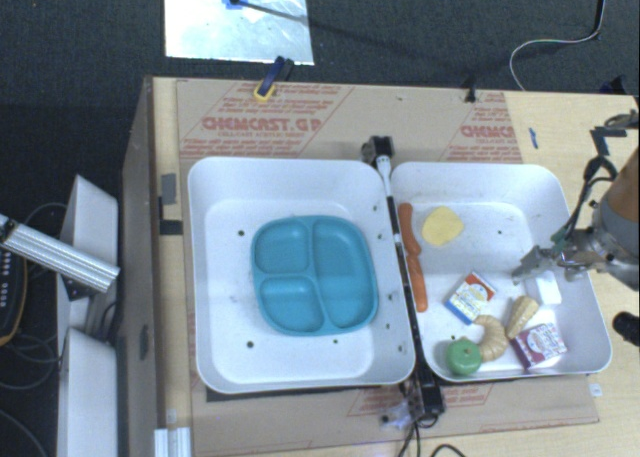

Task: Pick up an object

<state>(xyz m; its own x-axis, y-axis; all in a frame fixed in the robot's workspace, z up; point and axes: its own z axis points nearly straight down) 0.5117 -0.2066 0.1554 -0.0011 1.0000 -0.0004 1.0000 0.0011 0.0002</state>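
Camera view: we cannot tell the gripper (540, 263) finger state. It hangs over crowded items near the white block (547, 290); we judge a mis-grasp likely.

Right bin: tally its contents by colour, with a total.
Orange: 1, a long stick
Yellow: 1, a disc
Green: 1, an apple
Tan: 2, a curved piece and a cone
Red-and-white: 2, a carton and a packet
White: 1, a block
Total: 8
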